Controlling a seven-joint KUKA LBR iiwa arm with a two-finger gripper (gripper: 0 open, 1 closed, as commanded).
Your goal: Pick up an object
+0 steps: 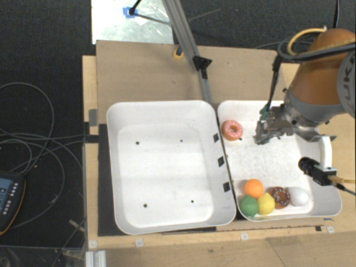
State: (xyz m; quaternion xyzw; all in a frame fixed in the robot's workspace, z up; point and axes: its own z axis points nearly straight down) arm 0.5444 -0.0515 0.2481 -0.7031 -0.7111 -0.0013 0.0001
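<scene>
My gripper (265, 136) hangs over the right bin (245, 163), in its upper half, with nothing visible between its dark fingers. A pink frosted donut (232, 129) lies just to the gripper's left, near the bin's left wall. Along the bin's front edge sits a cluster: an orange ball (253, 188), a green ball (248, 206), a yellow lemon (266, 204), a chocolate donut (279, 197) and a white egg (299, 196).
The left bin (161, 166) sits beside the right one, sharing a raised divider with black clips. A grey metal pole (186, 35) slants down from the top to the bins' far edge. The brown bench (144, 71) surrounds both bins.
</scene>
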